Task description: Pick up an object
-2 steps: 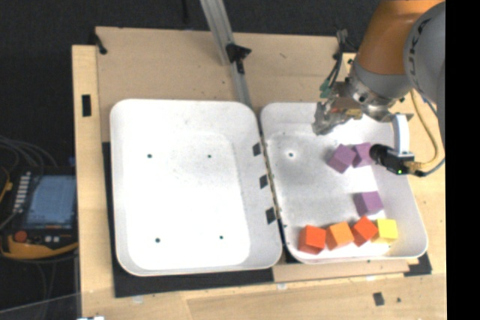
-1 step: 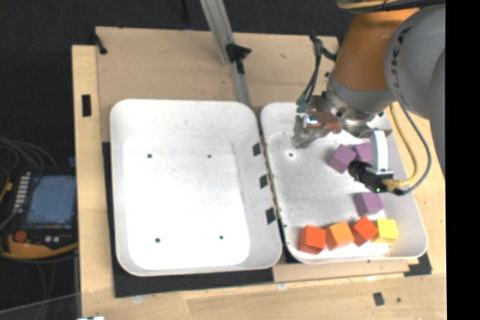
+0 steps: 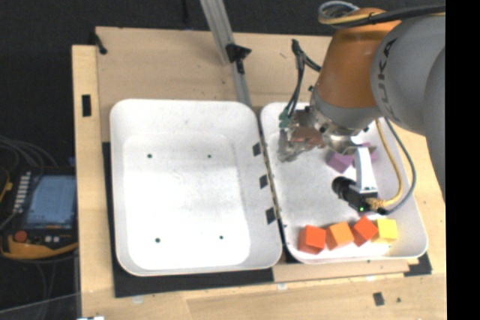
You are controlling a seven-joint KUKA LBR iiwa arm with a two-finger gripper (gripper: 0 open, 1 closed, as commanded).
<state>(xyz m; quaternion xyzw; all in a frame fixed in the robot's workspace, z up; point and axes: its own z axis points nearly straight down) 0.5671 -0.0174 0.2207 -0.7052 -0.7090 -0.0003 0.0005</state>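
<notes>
Looking down at a slant, the camera view shows the grey arm with its orange band reaching in from the right over the right bin [image 3: 300,183]. The gripper [image 3: 289,146] hangs low near the far left part of that bin, close beside the wall it shares with the left bin [image 3: 187,187]. How it is set cannot be told; the wrist hides much of it and the tip is a blur, and nothing can be made out in its grasp.

A purple block [image 3: 340,160] lies just right of the gripper, partly under the wrist, apart from the tip. Beyond it, further right, a white piece [image 3: 365,167] and a black part with a small green light [image 3: 352,193] hang off the arm.

Well toward the camera from the gripper, along the near wall of the right bin, four blocks sit in a row, touching or nearly so: an orange-red block [image 3: 312,238] almost straight below the gripper, then an orange block [image 3: 340,234], a red block [image 3: 364,229] and a yellow block [image 3: 387,228] furthest right.

Both bins rest on the tabletop [image 3: 165,71]. A grey metal pole [image 3: 217,19] slants away behind the gripper, up and to its left.
</notes>
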